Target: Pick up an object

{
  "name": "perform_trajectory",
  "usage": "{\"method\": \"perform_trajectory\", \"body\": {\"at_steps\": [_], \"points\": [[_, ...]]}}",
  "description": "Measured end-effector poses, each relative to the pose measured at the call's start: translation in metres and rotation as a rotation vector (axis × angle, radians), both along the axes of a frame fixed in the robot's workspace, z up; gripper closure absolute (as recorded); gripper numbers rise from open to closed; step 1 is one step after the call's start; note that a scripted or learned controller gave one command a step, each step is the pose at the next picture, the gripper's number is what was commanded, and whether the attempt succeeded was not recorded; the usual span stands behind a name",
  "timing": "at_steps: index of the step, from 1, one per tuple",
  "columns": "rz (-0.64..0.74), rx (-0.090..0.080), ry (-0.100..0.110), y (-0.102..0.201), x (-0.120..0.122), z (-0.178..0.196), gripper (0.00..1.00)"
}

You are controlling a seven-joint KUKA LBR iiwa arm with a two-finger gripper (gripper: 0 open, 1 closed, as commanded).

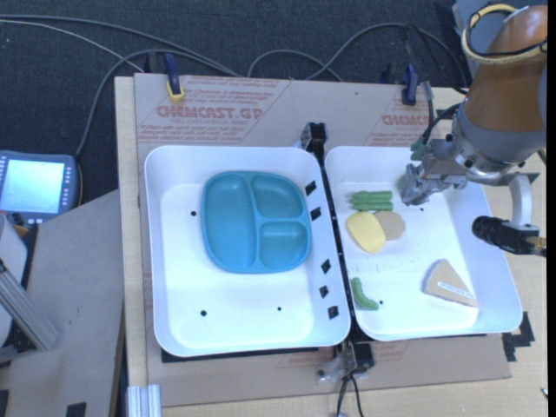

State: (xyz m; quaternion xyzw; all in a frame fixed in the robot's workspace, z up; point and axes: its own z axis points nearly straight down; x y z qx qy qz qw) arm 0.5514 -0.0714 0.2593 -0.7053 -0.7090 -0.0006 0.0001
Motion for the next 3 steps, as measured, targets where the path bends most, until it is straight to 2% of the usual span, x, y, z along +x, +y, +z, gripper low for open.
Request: {"method": "perform_trajectory", "body": {"at_steps": [1,3], "points": [[0.0,0.0,0.0,0.04,0.017,-0.013,1.0],[0.001,0.001,0.0,0.142,0.056,-0.042,1.0]]}}
